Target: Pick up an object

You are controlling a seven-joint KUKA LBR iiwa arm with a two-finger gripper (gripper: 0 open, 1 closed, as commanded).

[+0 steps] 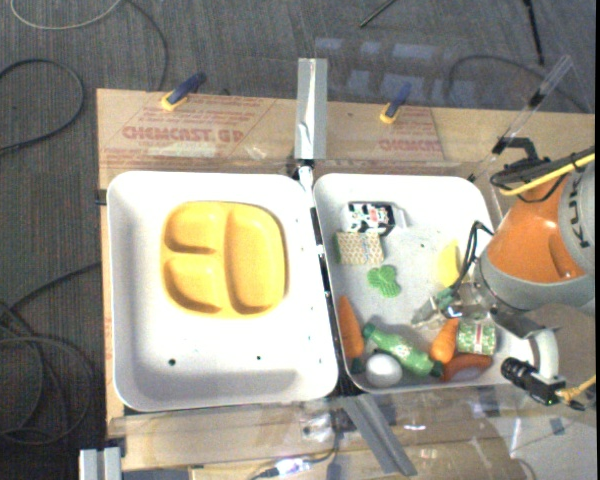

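The right bin (416,190) holds several small objects. My gripper (446,306) hangs low over the bin's right side, below the grey and orange wrist (525,253). Just under it lie a small orange carrot (443,341) and a green and white box (476,337), with a red piece (467,365) at the bin's near edge. A yellow item (448,263) lies just beyond the gripper. Farther left are a green bottle (401,349), a white egg (383,369), a long carrot (350,328), a green leafy piece (384,281), a patterned box (358,248) and a black and white carton (371,215).
The left bin (130,298) bears a yellow divided plate (225,257). A ridge (320,268) separates the two bins. The arm's body covers the right bin's right wall. Cardboard (210,133) lies behind the bins, with clamps on it.
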